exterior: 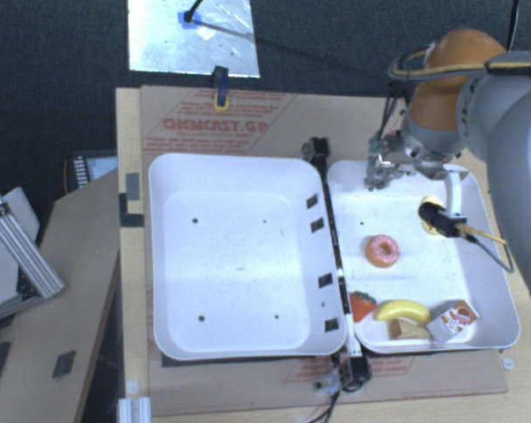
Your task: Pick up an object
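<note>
Camera view: banana (402, 309), small carton (453, 321) and a red piece (363, 307) crowd the right bin's (485, 263) near edge, pink donut (382, 251) mid-bin. Gripper (381, 171) sits at the far rim carrying nothing, well apart from the donut; whether its tips are apart, cannot tell. Approach step, probably; next it needs to travel over a target and descend.

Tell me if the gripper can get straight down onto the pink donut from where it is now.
Probably yes. The donut lies alone on bare floor of the right bin, apart from the banana and carton. The gripper hangs near the bin's far edge, with nothing between them.
</note>
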`<state>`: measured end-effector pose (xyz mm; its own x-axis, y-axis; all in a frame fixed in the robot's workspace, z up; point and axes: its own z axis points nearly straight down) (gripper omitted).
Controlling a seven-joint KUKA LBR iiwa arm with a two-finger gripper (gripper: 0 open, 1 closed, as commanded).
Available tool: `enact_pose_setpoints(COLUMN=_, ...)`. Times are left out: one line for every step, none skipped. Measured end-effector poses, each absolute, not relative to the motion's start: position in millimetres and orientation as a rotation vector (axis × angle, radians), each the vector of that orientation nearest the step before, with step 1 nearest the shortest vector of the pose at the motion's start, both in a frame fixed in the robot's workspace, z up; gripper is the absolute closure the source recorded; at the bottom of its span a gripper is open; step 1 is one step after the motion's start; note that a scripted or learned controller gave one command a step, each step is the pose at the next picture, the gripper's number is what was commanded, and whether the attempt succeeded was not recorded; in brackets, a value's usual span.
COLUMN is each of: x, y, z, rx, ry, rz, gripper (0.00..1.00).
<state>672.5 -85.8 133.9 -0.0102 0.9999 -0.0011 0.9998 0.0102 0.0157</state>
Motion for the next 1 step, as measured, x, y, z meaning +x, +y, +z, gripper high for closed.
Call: enact_pose_setpoints(x=670.3, y=-20.4, z=188.6, rx=2.207, ry=2.231, rz=0.01, gripper=1.0)
